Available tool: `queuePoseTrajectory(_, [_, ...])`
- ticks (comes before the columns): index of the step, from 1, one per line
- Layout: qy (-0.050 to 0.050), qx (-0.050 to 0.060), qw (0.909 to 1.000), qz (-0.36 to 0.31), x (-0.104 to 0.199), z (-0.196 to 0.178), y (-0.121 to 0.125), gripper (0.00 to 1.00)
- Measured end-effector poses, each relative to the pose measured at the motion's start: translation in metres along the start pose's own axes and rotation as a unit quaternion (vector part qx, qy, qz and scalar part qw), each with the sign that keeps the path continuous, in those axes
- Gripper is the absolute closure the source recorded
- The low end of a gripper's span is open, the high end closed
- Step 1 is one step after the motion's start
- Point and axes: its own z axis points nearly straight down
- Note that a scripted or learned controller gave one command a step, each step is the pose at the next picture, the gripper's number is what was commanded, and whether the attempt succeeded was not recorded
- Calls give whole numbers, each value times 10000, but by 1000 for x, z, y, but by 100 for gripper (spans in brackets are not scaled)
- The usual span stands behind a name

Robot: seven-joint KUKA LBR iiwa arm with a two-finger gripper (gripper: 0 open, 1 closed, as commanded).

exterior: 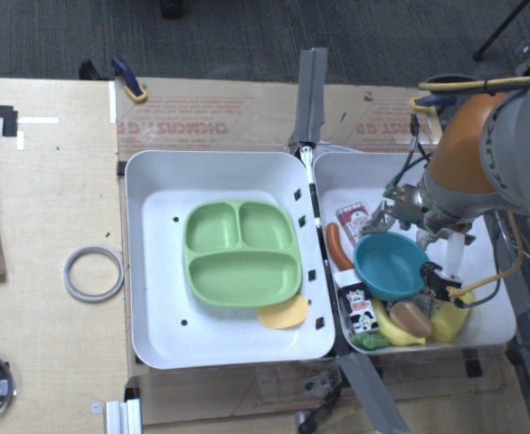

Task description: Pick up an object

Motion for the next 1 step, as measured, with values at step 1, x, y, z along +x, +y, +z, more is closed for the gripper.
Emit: queuePoseTrajectory(1, [-12, 57, 9952, -975, 57, -94, 33, 0])
